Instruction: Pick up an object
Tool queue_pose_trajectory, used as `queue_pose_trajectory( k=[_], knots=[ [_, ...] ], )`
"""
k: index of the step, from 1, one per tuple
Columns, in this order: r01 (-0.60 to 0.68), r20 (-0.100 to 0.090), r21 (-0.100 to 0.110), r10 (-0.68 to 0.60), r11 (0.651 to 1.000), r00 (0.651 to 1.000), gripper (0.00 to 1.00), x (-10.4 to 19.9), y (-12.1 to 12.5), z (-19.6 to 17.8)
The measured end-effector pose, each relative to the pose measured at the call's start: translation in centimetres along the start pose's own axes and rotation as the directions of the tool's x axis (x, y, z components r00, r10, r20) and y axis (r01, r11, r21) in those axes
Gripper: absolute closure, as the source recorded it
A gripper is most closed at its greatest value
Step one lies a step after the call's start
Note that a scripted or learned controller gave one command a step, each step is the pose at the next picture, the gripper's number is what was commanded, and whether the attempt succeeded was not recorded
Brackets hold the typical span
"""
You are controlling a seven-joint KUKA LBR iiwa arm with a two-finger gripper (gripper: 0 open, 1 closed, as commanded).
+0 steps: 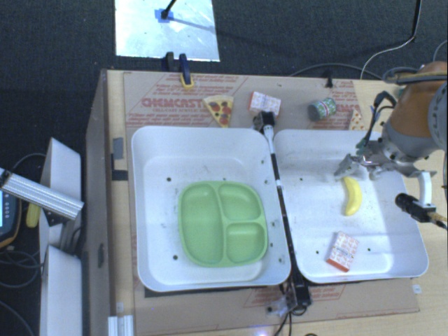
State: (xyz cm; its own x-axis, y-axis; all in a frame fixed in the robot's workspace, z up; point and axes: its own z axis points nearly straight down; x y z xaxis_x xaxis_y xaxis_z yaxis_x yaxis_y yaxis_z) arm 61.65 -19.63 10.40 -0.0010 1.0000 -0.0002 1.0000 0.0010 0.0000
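The banana [352, 196] lies lengthwise, twelve to six o'clock; the pincer [364, 165] hovers above it, fingers spread, gripping nothing.

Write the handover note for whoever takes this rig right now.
Gripper: over the right bin, just above the banana's top end; nothing seen held in it.
Things: banana lies in the right bin; small red-and-white packet nearer the front edge. Green divided plate sits in the left bin.
Done: arm has reached in; no object lifted.
Left: grasp one object, probably the banana, and lift it.
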Motion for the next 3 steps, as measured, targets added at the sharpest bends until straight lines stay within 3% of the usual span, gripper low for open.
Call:
queue_pose_trajectory(
  k=[1, 2, 3],
  knots=[
    [0.000, 0.001, -0.001, 0.000, 1.000, 1.000, 0.00, -0.7, -2.5, 1.9],
    [0.001, 0.001, -0.005, -0.001, 1.000, 1.000, 1.00, -0.7, -2.4, 0.8],
    [0.003, -0.001, -0.005, -0.003, 1.000, 1.000, 1.00, 9.1, 1.1, -6.4]
  ],
)
